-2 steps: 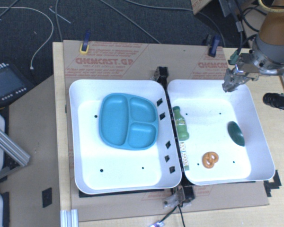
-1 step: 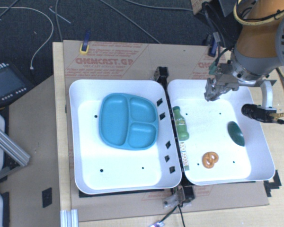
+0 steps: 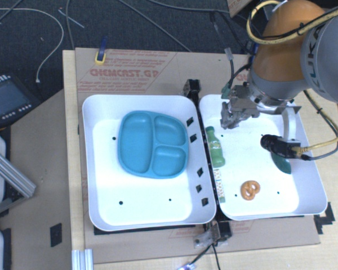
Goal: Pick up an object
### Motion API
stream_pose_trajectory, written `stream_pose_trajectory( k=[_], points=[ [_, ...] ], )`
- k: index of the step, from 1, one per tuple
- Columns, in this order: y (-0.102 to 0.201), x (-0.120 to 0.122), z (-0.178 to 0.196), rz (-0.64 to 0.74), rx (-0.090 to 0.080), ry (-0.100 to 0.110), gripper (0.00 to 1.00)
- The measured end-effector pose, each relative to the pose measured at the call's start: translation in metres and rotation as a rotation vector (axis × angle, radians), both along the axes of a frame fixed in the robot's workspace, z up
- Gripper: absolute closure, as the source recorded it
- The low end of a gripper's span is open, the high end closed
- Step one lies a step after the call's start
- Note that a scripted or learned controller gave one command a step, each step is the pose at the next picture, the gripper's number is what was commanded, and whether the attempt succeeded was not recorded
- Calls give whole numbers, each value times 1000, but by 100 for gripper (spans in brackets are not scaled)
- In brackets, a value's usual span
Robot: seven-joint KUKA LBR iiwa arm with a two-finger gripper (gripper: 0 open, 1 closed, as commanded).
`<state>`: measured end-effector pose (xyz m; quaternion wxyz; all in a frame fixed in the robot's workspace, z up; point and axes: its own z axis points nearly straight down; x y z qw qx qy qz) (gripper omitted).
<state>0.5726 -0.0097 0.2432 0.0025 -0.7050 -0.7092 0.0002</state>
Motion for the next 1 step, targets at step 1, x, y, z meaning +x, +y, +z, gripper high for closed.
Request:
stream_pose_trajectory(
  k=[1],
  points=[
    [57,-24,-14,0,0,1,100]
  ],
)
